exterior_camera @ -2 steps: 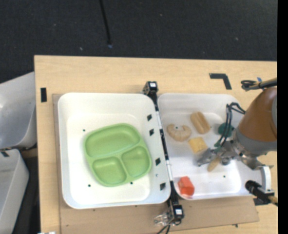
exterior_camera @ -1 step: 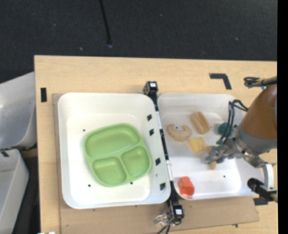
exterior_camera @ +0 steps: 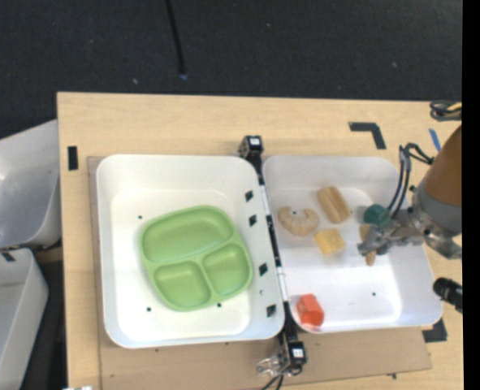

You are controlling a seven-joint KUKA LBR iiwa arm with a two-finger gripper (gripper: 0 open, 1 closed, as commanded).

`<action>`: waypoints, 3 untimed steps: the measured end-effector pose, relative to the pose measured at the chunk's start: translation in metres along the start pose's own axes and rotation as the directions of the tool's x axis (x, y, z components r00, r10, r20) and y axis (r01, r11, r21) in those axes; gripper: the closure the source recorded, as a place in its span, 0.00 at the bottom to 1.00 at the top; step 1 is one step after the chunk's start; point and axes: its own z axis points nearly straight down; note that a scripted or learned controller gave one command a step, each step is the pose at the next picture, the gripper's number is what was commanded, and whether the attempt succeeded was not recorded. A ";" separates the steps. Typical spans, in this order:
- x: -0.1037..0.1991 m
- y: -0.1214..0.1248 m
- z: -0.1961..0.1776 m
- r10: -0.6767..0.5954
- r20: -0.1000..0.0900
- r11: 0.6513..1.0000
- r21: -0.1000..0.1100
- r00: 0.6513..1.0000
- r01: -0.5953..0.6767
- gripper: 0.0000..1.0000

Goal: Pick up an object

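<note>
From above, the gripper is hovering low in the right bin, near a teal object and yellow block. Its grip is impossible to tell; nothing looks lifted yet.

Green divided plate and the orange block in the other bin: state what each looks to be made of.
Green divided plate: likely moulded plastic, matte to slightly satin, judging by its uniform colour and the soft rounded ridges between its three compartments. Orange block: uniform bright colour with a rounded shape, possibly plastic or foam; too small to tell which.
</note>
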 end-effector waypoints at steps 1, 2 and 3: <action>-0.002 0.002 -0.054 -0.001 0.000 1.000 -0.001 1.000 0.001 1.00; 0.056 0.003 -0.048 -0.004 -0.003 1.000 0.005 1.000 0.004 1.00; 0.109 0.005 -0.063 -0.006 -0.004 1.000 0.003 1.000 0.006 1.00</action>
